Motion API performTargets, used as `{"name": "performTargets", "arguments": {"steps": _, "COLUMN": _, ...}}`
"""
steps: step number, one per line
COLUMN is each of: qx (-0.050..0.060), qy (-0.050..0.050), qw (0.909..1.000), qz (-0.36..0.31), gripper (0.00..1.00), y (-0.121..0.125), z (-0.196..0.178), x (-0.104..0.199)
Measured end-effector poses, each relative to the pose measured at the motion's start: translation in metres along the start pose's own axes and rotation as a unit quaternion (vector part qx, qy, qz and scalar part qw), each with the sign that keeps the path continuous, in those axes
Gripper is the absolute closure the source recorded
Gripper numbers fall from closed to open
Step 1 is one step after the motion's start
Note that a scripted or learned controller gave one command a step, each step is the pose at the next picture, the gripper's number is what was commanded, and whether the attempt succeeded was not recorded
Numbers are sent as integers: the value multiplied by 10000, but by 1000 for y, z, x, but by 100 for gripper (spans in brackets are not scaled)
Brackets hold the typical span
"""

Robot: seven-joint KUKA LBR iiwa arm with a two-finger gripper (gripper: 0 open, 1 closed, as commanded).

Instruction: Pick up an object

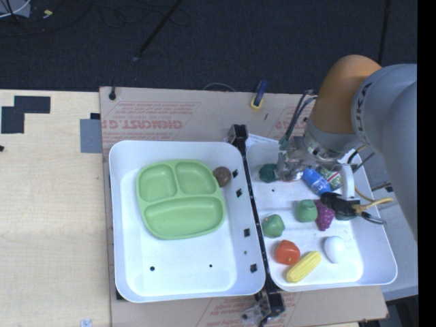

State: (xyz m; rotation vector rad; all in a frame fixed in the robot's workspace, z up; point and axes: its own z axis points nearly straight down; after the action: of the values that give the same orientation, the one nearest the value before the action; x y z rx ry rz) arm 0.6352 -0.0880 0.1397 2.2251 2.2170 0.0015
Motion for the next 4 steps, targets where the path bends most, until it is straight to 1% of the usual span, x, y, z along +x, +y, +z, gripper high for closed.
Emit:
{"name": "performTargets", "arguments": {"steps": 1, "qx": -5, "qy": 1, "qw": 10000, "qz": -18, "gripper": 100, "y": 6, "z": -46, "x": 5}}
{"name": "performTargets", "arguments": {"steps": 2, "qx": -6, "qy": 0, "qw": 10000, "qz": -23, "gripper": 100, "y": 7, "z": -90, "x": 4}}
{"name": "performTargets", "arguments": {"steps": 3, "qx": 28, "qy": 6, "qw": 10000, "qz": -27, "gripper": 100, "y": -25, "z": -89, "x": 32}}
{"name": "performTargets", "arguments": {"steps": 4, "qx": 42, "qy": 6, "qw": 10000, "qz": -26, "gripper": 100, "y": -65, "z": -77, "x": 66}}
